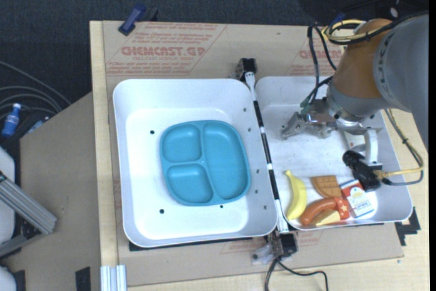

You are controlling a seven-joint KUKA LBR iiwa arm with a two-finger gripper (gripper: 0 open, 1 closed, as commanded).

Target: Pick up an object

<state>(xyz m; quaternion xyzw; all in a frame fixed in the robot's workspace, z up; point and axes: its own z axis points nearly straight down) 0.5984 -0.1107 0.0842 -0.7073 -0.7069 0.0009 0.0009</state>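
Observation:
In the right bin (286,88), several small objects lie bunched at the front. They are a yellow banana (296,193), an orange sausage-like piece (318,210), a brown toast-like slab (325,183) and a red and white packet (360,202). My gripper (306,129) hangs over the bin's bare white middle, behind the banana and apart from every object. It is open with nothing between its fingers. The grey arm with its orange band (361,65) comes in from the upper right.
The left bin (136,215) holds a blue divided plate (203,161). A black clamp (246,67) sits where the bins meet at the back. Cables run along the right bin's far and right sides. A cardboard sheet (170,44) lies under both bins.

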